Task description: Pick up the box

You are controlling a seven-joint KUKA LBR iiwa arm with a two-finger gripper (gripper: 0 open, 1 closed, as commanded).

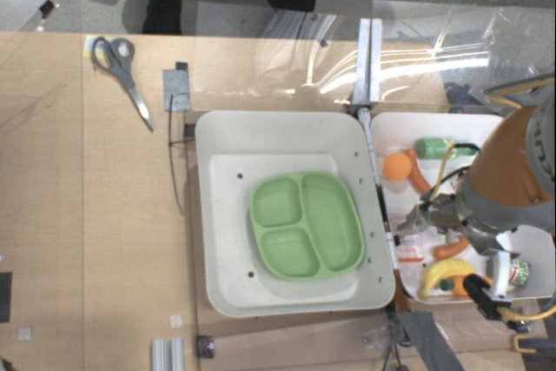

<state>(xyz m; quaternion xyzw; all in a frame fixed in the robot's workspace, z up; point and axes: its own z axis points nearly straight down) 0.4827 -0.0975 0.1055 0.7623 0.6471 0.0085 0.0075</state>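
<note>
The arm (512, 178) is bulky and rounded — a broad orange band above a grey wrist section. Thin cables — black and yellow (447, 162) — trail beside it.

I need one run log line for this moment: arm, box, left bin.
arm: over right bin | box: cannot tell | left bin: green tray inside

No text, brand or number can be read. A small white packet (409, 252) with red marks in the right bin (391, 130) and a red-and-green label on a can (518, 273) are too blurred.
</note>
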